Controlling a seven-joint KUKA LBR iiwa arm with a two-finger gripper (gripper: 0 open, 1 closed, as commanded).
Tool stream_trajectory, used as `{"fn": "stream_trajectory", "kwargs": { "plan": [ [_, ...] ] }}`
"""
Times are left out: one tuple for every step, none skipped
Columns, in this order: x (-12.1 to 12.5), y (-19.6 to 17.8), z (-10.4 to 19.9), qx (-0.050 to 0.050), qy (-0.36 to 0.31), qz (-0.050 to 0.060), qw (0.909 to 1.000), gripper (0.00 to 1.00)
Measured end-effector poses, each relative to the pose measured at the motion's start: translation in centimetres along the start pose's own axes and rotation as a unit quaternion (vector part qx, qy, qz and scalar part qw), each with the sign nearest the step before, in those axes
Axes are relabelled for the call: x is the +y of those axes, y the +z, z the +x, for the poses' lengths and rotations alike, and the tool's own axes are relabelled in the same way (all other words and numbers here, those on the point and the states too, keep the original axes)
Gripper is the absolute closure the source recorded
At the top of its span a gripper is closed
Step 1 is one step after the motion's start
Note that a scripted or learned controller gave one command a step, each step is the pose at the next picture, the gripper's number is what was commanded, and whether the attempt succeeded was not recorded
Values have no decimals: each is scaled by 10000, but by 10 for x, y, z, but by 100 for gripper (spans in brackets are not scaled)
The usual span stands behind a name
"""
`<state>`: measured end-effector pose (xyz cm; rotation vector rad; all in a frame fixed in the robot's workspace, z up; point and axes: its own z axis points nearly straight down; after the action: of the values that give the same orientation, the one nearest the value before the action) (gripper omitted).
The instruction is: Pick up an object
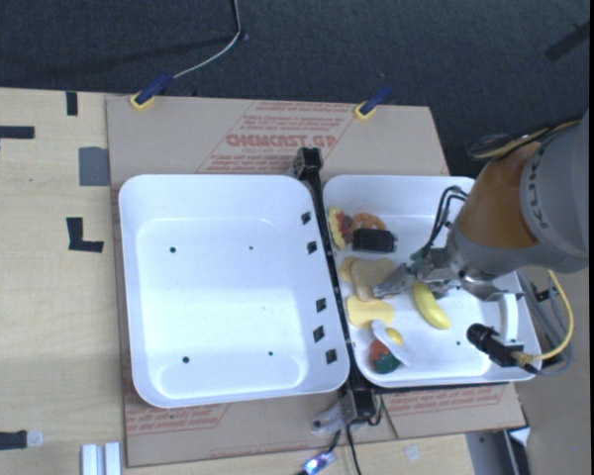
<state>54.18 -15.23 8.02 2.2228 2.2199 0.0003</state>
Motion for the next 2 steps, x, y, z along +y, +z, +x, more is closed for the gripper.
{"fn": "stream_trajectory", "kwargs": {
  "plan": [
    [-45,-5,19,-7,-2,-5,10000,0],
    [-44,-15,19,-5,-6,2,10000,100]
  ]
}}
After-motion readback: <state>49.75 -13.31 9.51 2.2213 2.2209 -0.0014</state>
